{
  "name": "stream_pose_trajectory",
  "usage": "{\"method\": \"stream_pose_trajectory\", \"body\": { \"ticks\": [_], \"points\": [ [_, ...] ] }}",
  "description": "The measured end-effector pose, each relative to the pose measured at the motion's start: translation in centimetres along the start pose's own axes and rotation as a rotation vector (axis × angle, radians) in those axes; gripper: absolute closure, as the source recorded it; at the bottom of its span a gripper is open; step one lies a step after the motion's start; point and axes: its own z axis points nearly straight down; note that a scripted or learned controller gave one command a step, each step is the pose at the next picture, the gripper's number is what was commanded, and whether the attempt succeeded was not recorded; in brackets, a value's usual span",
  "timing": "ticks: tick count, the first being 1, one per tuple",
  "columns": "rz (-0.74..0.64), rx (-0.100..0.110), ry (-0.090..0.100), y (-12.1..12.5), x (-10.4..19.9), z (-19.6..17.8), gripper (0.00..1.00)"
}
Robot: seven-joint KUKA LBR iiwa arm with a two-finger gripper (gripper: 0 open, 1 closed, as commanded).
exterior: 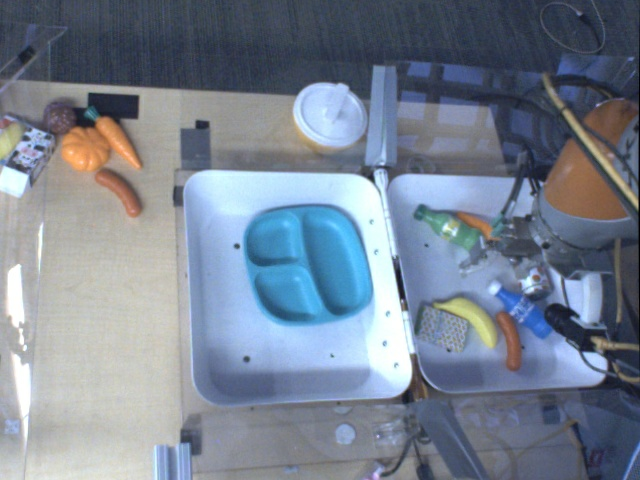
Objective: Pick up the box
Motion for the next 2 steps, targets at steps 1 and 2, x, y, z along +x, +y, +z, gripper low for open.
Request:
{"method": "stream_pose_trajectory", "body": {
  "ticks": [1,2],
  "points": [
    [-0.096,0.003,0.001,-6.0,2.3,-0.8,0.0],
    [-0.051,-0.019,0.002,-5.6,3.6,6.2,0.0]
  ]
}}
